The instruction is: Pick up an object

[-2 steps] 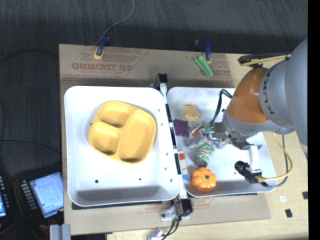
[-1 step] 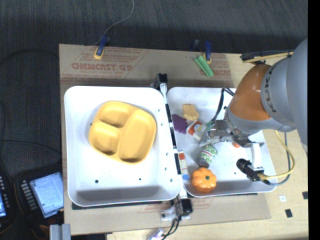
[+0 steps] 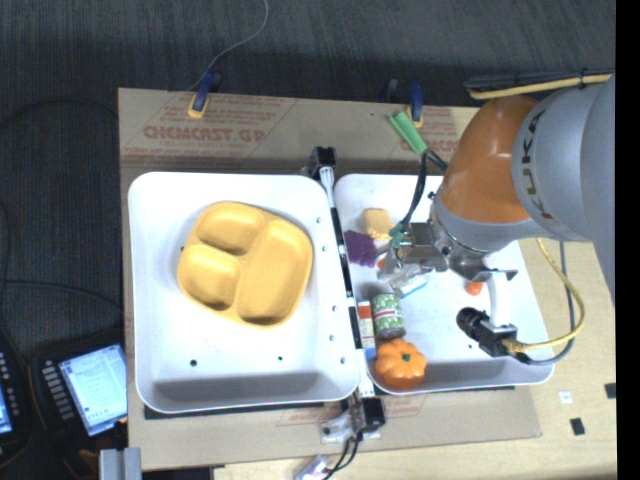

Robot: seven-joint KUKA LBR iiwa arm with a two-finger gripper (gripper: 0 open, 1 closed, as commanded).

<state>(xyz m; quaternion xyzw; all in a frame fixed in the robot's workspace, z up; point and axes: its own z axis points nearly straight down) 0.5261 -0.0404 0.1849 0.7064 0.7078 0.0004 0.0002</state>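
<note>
Camera view: the gripper (image 3: 408, 258) is seen low in the right bin (image 3: 520, 368), right of centre of the frame; whether anything is grasped cannot be told. Just below it lies a small can (image 3: 387, 314), judged light, stiff and slippery, best taken across its sides. The toy pumpkin (image 3: 400, 362) below is rounder. 1 yellow bread-like object (image 3: 245, 261) lies in the left bin (image 3: 160, 368).
</note>
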